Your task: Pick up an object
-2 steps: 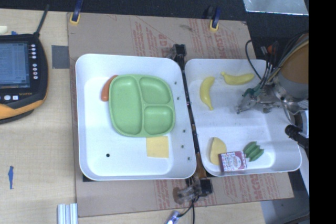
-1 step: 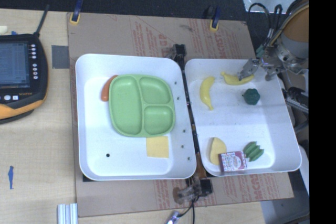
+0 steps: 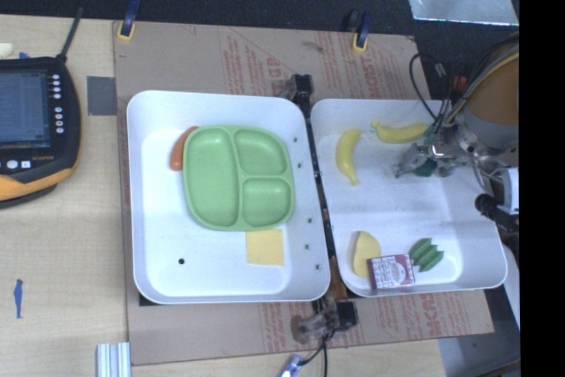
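Gripper (image 3: 422,163) sat low in the right bin (image 3: 468,216), just below a banana (image 3: 399,132); jaws spread, pinching nothing.

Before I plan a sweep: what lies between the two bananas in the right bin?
Bare white bin floor separates the left banana from the banana near the gripper, in the camera view.

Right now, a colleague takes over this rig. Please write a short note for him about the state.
Gripper: low in the right bin, beside a banana; grip unclear, nothing visibly held.
Right bin also holds a second banana, a yellow piece, a red box and green pods.
Left bin: green divided plate, yellow square.
Done: no pick confirmed. Left: pick one object.
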Controlling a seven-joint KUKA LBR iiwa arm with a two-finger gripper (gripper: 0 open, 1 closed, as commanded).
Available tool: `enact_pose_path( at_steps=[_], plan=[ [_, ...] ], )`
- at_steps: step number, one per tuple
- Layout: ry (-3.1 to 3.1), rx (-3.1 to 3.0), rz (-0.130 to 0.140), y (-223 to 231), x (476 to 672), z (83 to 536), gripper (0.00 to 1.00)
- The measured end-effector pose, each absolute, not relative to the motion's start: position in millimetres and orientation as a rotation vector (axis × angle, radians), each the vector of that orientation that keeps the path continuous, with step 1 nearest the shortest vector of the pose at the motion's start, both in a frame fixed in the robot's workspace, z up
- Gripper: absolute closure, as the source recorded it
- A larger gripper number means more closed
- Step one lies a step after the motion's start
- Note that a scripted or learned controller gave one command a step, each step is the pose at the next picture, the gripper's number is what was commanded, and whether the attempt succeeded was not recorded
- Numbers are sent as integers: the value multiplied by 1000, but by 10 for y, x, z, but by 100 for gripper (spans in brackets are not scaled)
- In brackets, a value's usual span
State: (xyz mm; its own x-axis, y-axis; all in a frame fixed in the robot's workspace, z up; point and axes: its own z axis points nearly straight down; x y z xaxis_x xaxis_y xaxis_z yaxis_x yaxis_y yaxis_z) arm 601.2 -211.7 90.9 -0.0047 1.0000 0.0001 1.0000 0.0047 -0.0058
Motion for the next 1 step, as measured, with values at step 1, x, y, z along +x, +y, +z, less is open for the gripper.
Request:
enact_pose_path(
  at_steps=[1],
  plan=[
    [-2225, -2216, 2, -2120, 6270, 918, 0]
  ],
)
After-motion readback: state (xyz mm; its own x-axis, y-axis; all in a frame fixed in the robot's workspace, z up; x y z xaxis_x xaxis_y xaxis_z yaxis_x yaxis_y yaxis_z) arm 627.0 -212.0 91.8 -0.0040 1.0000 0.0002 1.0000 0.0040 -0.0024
